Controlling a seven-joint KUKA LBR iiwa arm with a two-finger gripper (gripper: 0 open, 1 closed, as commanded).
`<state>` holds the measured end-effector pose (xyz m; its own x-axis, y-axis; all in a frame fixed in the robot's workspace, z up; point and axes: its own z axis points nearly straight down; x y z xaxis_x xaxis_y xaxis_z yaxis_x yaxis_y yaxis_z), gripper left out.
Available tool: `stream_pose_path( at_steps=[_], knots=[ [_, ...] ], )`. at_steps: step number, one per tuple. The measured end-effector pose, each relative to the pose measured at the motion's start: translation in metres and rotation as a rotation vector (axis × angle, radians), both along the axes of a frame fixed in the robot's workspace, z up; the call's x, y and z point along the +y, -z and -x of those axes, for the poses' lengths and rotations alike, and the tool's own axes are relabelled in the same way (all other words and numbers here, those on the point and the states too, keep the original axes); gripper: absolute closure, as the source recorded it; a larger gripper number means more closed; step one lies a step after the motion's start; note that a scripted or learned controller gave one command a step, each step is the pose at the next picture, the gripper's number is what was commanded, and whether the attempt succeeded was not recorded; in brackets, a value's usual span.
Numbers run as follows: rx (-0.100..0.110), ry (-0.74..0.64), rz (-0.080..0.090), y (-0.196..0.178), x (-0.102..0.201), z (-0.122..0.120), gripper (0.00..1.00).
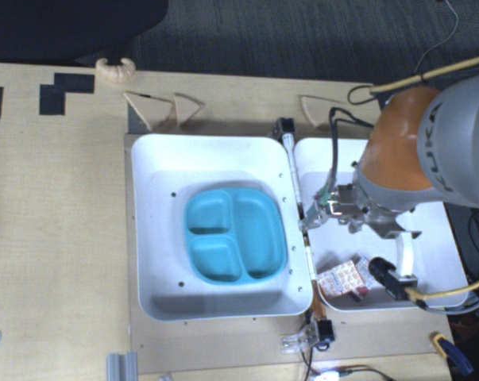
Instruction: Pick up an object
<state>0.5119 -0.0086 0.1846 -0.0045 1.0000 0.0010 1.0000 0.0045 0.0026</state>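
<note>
A small red and white patterned packet (343, 279) lies near the front edge of the right bin (318, 165). My gripper (357, 215) hangs over the middle of that bin, just behind and above the packet, under the orange band of the wrist. Nothing shows in its grasp. A blue divided plate (236, 233) with three compartments rests in the left bin (156, 213); its compartments hold nothing.
The wall between the two bins (296, 201) runs close to the gripper's left side. The arm covers most of the right bin's right half. Wooden bench (56, 236) spreads to the left of the bins.
</note>
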Motion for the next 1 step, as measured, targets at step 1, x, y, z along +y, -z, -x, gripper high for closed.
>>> stream_pose_path(
  at_steps=[1],
  knots=[
    [0.001, 0.002, 0.002, 0.0307, -0.0821, 0.0178, 0.00]
  ],
)
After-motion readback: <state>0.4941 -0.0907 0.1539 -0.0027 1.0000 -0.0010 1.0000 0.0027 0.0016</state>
